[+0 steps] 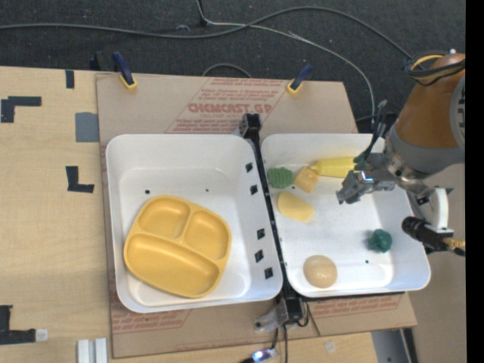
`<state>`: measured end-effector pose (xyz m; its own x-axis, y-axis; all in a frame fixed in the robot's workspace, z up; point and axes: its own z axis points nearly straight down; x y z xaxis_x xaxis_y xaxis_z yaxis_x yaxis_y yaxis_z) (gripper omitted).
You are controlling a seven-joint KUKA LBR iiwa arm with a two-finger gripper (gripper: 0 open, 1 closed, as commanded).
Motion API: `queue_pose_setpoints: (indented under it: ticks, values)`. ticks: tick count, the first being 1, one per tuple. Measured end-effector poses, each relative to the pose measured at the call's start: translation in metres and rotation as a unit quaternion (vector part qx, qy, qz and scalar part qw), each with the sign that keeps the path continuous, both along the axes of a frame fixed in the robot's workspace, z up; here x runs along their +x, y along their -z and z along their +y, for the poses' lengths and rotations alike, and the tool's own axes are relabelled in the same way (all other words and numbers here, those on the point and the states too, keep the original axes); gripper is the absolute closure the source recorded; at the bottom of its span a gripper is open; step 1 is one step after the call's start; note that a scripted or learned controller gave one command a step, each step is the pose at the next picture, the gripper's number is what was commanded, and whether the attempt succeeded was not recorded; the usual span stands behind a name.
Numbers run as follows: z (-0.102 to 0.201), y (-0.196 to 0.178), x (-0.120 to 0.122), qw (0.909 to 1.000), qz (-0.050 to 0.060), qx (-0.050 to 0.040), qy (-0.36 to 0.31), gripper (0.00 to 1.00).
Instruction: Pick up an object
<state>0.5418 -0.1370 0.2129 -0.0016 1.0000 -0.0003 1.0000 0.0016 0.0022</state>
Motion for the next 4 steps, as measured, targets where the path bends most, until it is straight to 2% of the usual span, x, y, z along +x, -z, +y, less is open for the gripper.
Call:
queue_pose_setpoints:
  ticks: [2,3,4]
  values:
    - [0.121,-0.005,-0.017,1.0,0.002,0.0014,-0.003,1.0]
    - [0.175,0.005,-0.018,1.0,0.003,0.0007,-0.003,1.0]
    - [0.234,-0.009,-0.017,1.0,0.002,0.0009,-0.003,1.0]
